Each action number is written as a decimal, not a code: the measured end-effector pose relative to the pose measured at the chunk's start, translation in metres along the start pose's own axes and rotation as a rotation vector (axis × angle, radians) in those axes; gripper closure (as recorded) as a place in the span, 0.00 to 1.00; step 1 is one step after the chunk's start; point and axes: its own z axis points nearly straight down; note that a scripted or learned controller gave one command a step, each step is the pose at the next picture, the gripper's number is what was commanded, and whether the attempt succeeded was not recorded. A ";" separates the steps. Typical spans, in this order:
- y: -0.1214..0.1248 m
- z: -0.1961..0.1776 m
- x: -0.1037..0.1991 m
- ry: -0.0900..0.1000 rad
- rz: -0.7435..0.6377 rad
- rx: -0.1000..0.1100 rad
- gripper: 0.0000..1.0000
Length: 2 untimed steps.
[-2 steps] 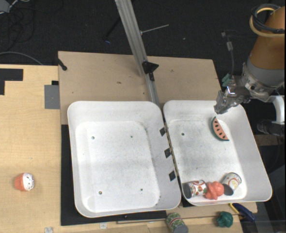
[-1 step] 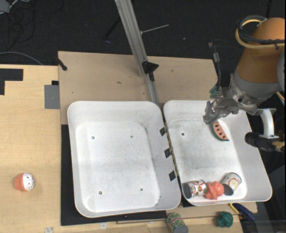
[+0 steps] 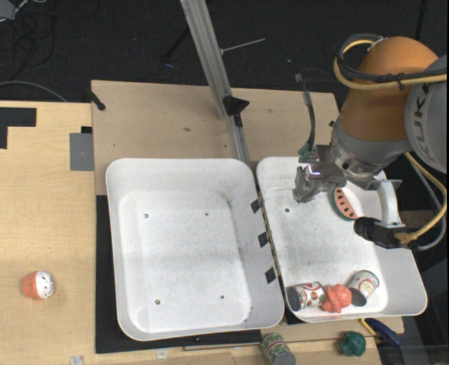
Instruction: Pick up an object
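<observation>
Clearly the gripper [image 3: 307, 182] hangs over the far half of the right bin [image 3: 396, 303], close to the divider between the two bins; nothing is visible between its fingers, and from this angle I cannot tell whether they are spread or pressed together.

The pickable things sit well apart from it, bunched along the right bin's near edge: a small can with a red-and-white label [image 3: 307, 295] lying on its side, a soft-looking pinkish-red lump [image 3: 335, 298] touching it, and a second can [image 3: 364, 286] tipped against the lump toward the near right corner. A red-and-white striped piece [image 3: 342, 201] shows just beside the wrist near the bin's right wall.

To do this step well, I would judge the arm needs to travel toward the near edge before descending, then choose the thing with free sides. The left can looks best: its left flank is open. Fingers should straddle its round body across the short axis, since a cylinder on its side may roll away if nudged. The lump is wedged between both cans, so closing there risks pushing neighbours against the rim.

The left bin [image 3: 125, 204] offers no target.
</observation>
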 end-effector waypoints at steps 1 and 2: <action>-0.025 0.002 0.054 0.000 0.000 0.001 1.00; -0.046 0.023 0.105 -0.001 0.001 0.002 1.00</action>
